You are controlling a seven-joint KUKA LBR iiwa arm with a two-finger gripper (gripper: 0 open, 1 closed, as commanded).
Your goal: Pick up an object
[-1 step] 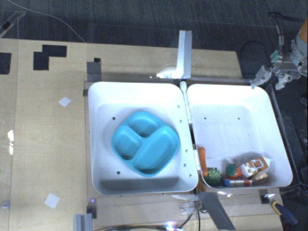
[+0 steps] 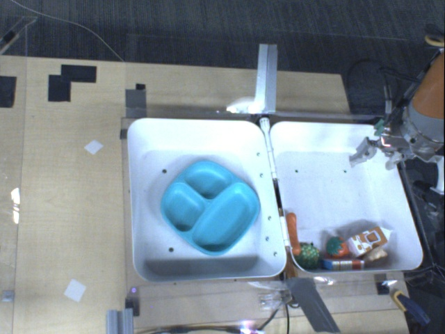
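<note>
My gripper (image 2: 375, 157) hangs over the upper right part of the right bin (image 2: 327, 186), near its right wall. It is open, and only the white bin floor shows between its fingers. Several small objects lie along this bin's front edge, well below the gripper. They are an orange carrot (image 2: 292, 231), a green broccoli piece (image 2: 309, 255), a small green and orange ball (image 2: 336, 245), a little brown and white carton (image 2: 368, 241) and a red and blue marker (image 2: 341, 264).
The left bin (image 2: 146, 186) holds a blue divided plate (image 2: 210, 206) at its middle. A metal divider (image 2: 273, 179) runs between the two bins. The grey arm with its orange band (image 2: 427, 96) comes in from the right edge.
</note>
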